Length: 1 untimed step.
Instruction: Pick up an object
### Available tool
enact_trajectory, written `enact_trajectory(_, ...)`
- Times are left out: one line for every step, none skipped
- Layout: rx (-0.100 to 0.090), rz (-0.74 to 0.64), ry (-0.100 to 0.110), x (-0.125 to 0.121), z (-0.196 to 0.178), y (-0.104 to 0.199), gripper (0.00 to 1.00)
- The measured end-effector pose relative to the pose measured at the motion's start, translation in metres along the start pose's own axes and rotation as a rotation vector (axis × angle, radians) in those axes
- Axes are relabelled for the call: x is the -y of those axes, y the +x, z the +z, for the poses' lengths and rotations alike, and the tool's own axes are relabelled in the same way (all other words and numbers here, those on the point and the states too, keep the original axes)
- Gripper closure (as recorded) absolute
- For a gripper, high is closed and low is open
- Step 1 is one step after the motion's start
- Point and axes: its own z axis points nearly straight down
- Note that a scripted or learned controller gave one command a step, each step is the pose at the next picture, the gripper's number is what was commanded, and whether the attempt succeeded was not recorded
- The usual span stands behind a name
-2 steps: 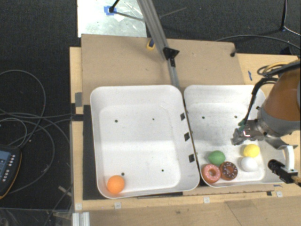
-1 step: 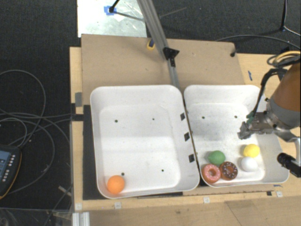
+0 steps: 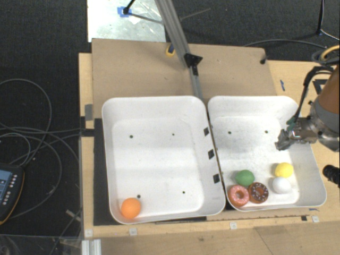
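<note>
In the right bin [image 3: 249,116], near its front edge, lie a green ball [image 3: 244,177], a pink donut [image 3: 238,195], a brown donut [image 3: 258,192], a white ball [image 3: 281,185] and a yellow ball [image 3: 284,169]. An orange ball [image 3: 130,207] rests in the front left corner of the left bin [image 3: 154,110]. My gripper [image 3: 282,142] hangs at the right bin's right side, just above and behind the yellow ball. Nothing shows between its fingers.
A grey pole [image 3: 175,31] slants from the top of the view down to the gap between the bins. Black clips [image 3: 211,154] line the seam where the bins meet. Cables lie on the floor at left.
</note>
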Motion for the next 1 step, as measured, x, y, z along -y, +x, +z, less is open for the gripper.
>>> enact_trajectory(-0.004,-0.006,0.002,-0.0245,-0.0081,0.0547,1.00)
